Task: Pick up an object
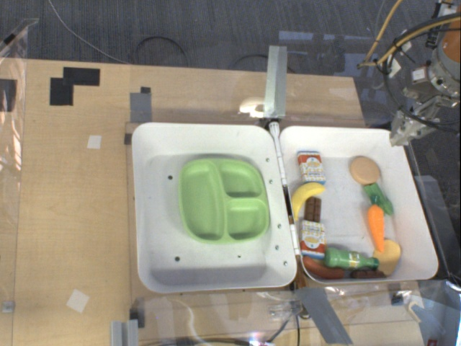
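Across the left shallow white bin (pixel 151 265) a green divided plastic tray (pixel 222 199) is seen. Toy foods are crowded in the right white bin (pixel 412 186): yellow banana (pixel 305 195), green bottle (pixel 351 258), orange carrot (pixel 376 226). A slipped grasp is judged likely among them. Gripper (pixel 408 130) state cannot be told; it is stationed above the bin's far corner.

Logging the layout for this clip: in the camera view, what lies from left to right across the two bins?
Green divided plate in the left bin → banana → green bottle → carrot in the right bin; the gripper sits at that bin's upper right corner.
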You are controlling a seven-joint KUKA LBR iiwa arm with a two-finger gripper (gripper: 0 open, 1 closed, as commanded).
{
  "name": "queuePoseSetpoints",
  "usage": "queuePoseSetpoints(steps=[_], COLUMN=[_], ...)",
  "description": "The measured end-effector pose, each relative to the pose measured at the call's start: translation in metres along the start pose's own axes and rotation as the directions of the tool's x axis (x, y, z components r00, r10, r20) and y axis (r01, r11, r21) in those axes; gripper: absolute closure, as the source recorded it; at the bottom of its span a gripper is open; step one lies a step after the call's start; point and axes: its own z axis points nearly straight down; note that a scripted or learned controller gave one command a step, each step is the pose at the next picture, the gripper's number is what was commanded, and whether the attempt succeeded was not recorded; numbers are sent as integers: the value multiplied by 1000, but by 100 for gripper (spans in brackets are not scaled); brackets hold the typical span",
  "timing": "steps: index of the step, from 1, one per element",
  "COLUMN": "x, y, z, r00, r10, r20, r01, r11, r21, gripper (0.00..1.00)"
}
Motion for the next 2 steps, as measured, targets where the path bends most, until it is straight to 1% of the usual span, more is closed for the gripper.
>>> queuePoseSetpoints(steps=[1,2], x=[0,-2], y=[-5,-6], z=[-129,-138], r00=[999,999], r10=[53,52], r20=[-1,5], r01=[-53,-52], r11=[999,999], r21=[12,13], gripper=[100,100])
